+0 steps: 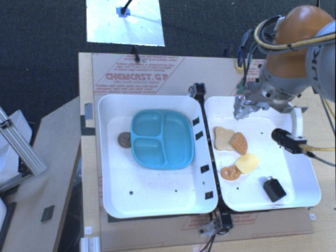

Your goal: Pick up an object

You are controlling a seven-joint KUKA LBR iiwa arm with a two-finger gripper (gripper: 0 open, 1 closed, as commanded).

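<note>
In the right bin (304,190) lie a slice of toast (223,138), a small waffle (240,143), a pretzel (229,172), a pale yellow chip-like piece (247,164) and a black block (274,188). My gripper (242,109) hangs over the bin's far left part, just above and behind the toast. Nothing shows between its fingers from this angle. The grey arm with its orange band (296,33) comes in from the upper right.
The left bin (105,193) holds a blue divided plate (160,139) and a small brown disc (124,139) beside it. A black clip strip (202,140) runs between the bins. A shiny square sheet (125,14) lies beyond the bench.
</note>
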